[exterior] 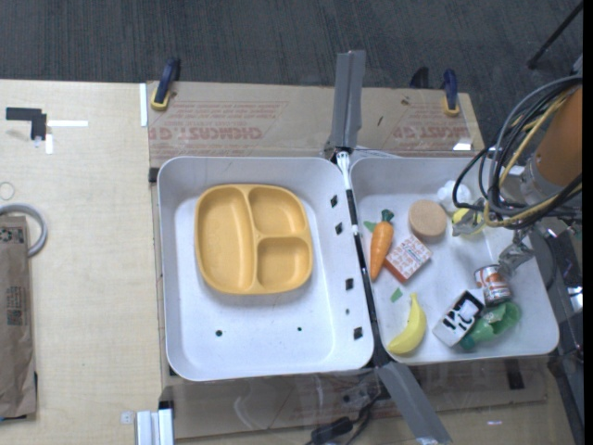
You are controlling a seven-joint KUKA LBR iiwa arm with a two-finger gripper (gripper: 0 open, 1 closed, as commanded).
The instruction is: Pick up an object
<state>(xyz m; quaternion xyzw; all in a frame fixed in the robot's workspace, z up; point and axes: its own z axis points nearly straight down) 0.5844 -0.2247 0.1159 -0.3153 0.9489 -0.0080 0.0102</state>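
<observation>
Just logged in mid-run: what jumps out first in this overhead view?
The big yellow divided plate lies alone in the left bin, slightly up from its middle. The right bin is cluttered: a carrot and a banana near the divider, a tan round block toward the back. The arm with its cables hangs over that bin's right edge.

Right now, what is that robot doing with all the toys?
The robot arm reaches in over the right bin, which holds a toy carrot, banana, small can and other bits. Its pincer hangs just above the can, not gripping any toy yet. A yellow plate sits alone in the left bin.
</observation>
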